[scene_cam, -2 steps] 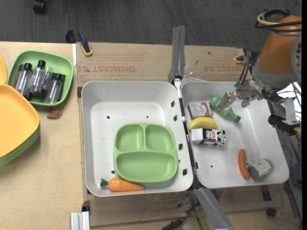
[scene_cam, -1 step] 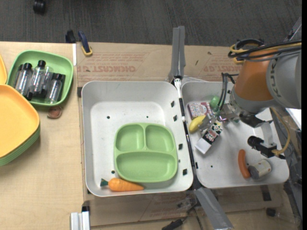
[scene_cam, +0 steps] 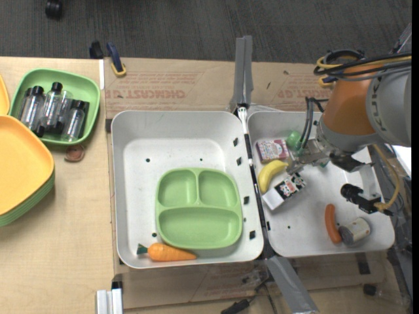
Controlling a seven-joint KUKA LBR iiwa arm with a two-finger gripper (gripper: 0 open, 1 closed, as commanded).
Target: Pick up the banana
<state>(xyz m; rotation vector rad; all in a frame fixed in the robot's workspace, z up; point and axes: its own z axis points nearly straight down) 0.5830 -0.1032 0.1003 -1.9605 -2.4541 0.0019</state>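
Two bins: shallow white trays side by side on the bench; the left bin [scene_cam: 127, 175] and the right bin [scene_cam: 314, 241] meet at a central divider.
Banana: the banana [scene_cam: 270, 174] lies in the right bin near its left wall, curved, its upper end pointing toward the gripper and its lower end resting by the small box.
Gripper: the gripper [scene_cam: 298, 165] sits low over the right bin, just right of the banana's upper tip; the banana is not visibly between its fingers, and from this angle I cannot tell whether the fingers are spread or closed.
Arm: the grey arm [scene_cam: 380, 110] with its orange band reaches in from the right, bent down toward the left half of the right bin.
Small box: a white and black box [scene_cam: 283, 191] lies tilted just below the banana, touching or nearly touching it.
Pink packet: a pink packet [scene_cam: 272, 150] rests above the banana, close to the bin's upper left corner.
Green ball: a small green object [scene_cam: 293, 139], possibly a ball, sits beside the packet, partly hidden by the gripper.
Sausage: an orange-red sausage-shaped piece [scene_cam: 332, 223] lies toward the lower right, next to a grey cylinder [scene_cam: 355, 229].
Left bin contents: a green divided plate [scene_cam: 198, 208] in the middle, with a carrot [scene_cam: 169, 252] along the front wall just below it.
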